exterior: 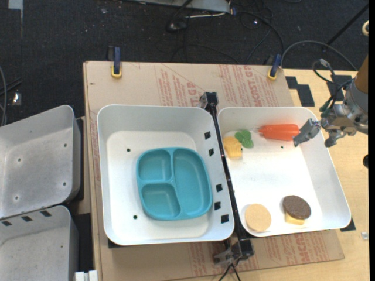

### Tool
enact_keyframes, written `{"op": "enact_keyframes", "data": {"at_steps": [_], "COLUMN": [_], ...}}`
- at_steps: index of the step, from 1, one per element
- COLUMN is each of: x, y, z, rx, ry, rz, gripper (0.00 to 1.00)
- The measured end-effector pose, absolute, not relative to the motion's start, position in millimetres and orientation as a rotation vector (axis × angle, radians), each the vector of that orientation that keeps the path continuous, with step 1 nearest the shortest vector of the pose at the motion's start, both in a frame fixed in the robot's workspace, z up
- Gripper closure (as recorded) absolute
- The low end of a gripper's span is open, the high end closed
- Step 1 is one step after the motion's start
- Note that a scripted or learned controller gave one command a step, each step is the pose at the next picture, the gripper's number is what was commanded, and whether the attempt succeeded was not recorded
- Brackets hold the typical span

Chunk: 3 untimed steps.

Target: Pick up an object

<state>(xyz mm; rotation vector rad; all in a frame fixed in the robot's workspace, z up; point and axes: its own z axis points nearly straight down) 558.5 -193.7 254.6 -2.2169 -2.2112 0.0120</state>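
Gripper [321,131], fingers spread and holding nothing, at right bin's [337,183] far right rim, just beside orange carrot [279,132]; green piece [244,139] and yellow piece [233,148] leftward; tan disc [258,217], brown-topped piece [296,208] nearer; teal divided tray [173,183] in left bin [117,174].

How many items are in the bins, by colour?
Teal: 1, divided plate
Orange: 1, carrot
Green: 1, leafy piece
Yellow: 1, block
Tan: 1, round cookie
Brown on yellow: 1, disc-topped piece
Total: 6
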Motion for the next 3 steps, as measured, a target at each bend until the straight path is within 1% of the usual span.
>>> {"op": "enact_keyframes", "data": {"at_steps": [1, 2, 3], "x": [560.8, 567.4, 567.5], "y": [-192.9, -192.6, -194.1], "z": [262.4, 217.6, 154.2], "rx": [-2.221, -2.22, -2.221], "ry": [-2.223, -2.22, -2.218], "rz": [0.001, 0.003, 0.003], "gripper": [0.0, 0.0, 0.0]}}
